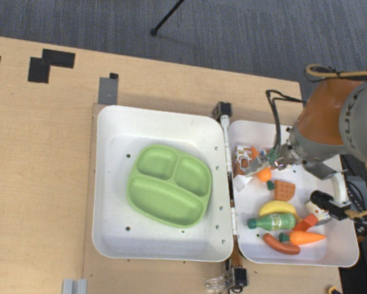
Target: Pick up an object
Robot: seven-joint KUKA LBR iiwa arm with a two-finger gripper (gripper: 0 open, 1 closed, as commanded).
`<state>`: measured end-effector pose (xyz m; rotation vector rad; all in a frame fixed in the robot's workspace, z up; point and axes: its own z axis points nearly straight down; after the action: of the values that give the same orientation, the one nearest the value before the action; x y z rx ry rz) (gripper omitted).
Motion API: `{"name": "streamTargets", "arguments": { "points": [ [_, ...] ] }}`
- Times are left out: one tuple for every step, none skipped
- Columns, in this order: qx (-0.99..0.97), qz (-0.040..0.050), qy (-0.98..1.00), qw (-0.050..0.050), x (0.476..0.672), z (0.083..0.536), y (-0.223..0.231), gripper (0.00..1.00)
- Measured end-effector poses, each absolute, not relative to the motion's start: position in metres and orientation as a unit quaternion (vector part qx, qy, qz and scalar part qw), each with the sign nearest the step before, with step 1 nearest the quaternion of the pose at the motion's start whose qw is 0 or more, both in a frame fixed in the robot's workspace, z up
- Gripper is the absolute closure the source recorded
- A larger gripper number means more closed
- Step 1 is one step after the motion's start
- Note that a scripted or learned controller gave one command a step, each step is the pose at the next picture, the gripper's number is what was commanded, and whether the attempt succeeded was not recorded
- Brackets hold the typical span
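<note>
The right bin (347,256) holds several toy foods. A yellow banana (277,208) lies above a green bottle (273,221), with a red sausage (282,245) and an orange carrot (306,238) near the front wall. A brown waffle (284,189) sits mid-bin, and a small orange piece (265,175) lies just left of it. A brown and white packet (242,160) rests by the bin's left wall. My gripper (268,160) is low over the bin's back left part, directly above the orange piece and right of the packet. The wrist hides how the gripper stands.
The left bin (107,233) holds a green divided plate (169,186). A raised divider (228,173) runs between the two bins. The grey arm with its orange band (322,114) crosses the right bin's back right corner. A small red-orange piece (307,221) lies above the carrot.
</note>
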<state>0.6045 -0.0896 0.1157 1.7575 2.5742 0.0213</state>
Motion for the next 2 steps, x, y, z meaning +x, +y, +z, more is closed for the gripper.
{"name": "streamTargets", "arguments": {
  "points": [
    [0.562,0.0065,0.827,0.012,0.605,0.1266,-0.0892,1.0],
    [0.563,0.0065,0.827,0.012,0.6049,0.1266,-0.0893,0.0]
  ]
}}
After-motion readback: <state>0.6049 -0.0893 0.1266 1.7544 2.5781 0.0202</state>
